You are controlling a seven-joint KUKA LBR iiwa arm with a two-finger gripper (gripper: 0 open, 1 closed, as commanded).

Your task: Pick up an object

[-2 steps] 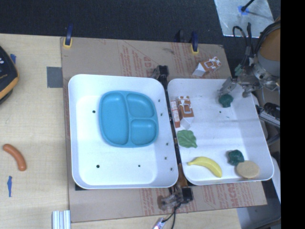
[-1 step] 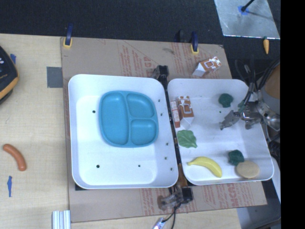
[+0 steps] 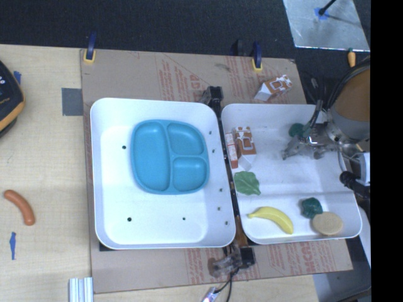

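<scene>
**Grey arm low over the right bin, target unclear**

Grey metal of the gripper sits at the right of the frame, inside the right bin, its linkage pointing toward the picture's left. Whether the jaws are spread or pressed together I cannot tell; the parts blur into one dark shape.

A small dark green object lies just beside the jaws, at their upper edge, and is likely the nearest candidate, though contact cannot be judged. Other choices lie lower in the same bin: a banana with its long axis running left to right along the bottom wall, a teal lump, a tan disc, a green leaf and a brown-and-white box at the bin's left side.

A blue divided plate rests in the left bin. An orange sausage lies on the surface at far left.

The arm's wrist is cut off by the frame's right side.
</scene>
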